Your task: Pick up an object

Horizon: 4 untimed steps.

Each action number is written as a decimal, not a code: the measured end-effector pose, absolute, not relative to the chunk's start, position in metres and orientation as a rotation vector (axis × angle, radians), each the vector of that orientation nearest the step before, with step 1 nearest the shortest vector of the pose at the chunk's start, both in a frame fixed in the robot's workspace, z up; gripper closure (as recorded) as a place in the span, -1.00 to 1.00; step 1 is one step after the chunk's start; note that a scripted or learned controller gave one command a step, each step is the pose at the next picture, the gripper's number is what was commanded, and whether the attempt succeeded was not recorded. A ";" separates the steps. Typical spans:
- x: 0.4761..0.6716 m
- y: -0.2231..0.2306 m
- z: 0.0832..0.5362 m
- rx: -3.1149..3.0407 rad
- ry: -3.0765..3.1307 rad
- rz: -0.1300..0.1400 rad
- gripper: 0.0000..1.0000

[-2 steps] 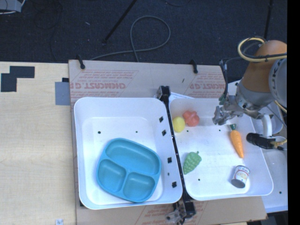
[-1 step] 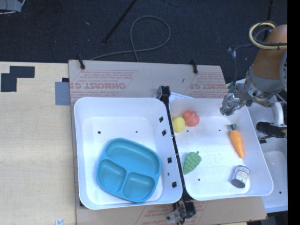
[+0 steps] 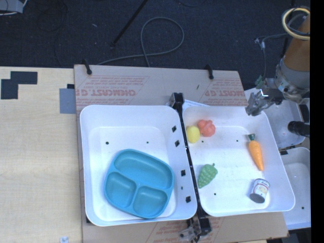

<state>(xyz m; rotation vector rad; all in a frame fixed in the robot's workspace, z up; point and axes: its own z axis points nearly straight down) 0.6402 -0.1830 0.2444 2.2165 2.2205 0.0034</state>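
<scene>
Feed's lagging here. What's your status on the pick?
End effector above right bin's far right corner. Carrot nearest, untouched. Nothing in the way.

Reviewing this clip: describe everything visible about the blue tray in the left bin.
The blue tray is a rounded, shallow plate of what looks like matte plastic, split by raised ridges into three compartments: one large, two smaller. It lies flat, turned at an angle, in the near part of the left bin, its near edge close to the bin's wall. Nothing rests in it.

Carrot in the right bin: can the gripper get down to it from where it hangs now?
Probably yes. The carrot lies apart from the can and the other toys, near the right bin wall, with the gripper above the bin's far right corner.
</scene>
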 end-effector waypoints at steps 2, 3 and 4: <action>0.619 -0.098 0.245 2.221 2.228 -0.002 1.00; 0.600 -0.049 0.251 2.221 2.228 -0.001 1.00; 0.579 0.005 0.252 2.220 2.230 -0.002 1.00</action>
